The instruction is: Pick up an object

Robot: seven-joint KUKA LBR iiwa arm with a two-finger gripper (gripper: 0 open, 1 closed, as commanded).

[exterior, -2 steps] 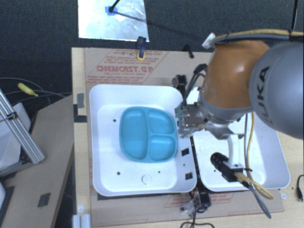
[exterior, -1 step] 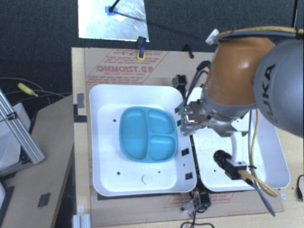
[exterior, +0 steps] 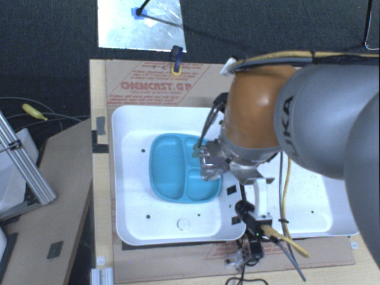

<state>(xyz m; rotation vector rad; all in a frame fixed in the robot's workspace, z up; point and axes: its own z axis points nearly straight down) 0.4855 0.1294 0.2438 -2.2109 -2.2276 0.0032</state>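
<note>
In the camera view, the gripper (exterior: pixel 209 165) sits over the right edge of the blue tray (exterior: pixel 178 170) in the left bin (exterior: pixel 133 218); we cannot tell its state. The tray stretches leftward from it.

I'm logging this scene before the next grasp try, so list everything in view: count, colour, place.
tray: one, blue, with divided compartments, in the left bin.
bins: two, white, side by side on the bench; the right one is largely covered by the arm.
cardboard sheet: one, brown with red print, under the bins.
foil sheet: one, silvery, on the dark floor beyond the bench.
clip: one, blue and yellow, at the cardboard's far edge.
arm: one, grey with an orange band, reaching in from the right.
end effector: one, metal, over the tray's right edge.
</note>
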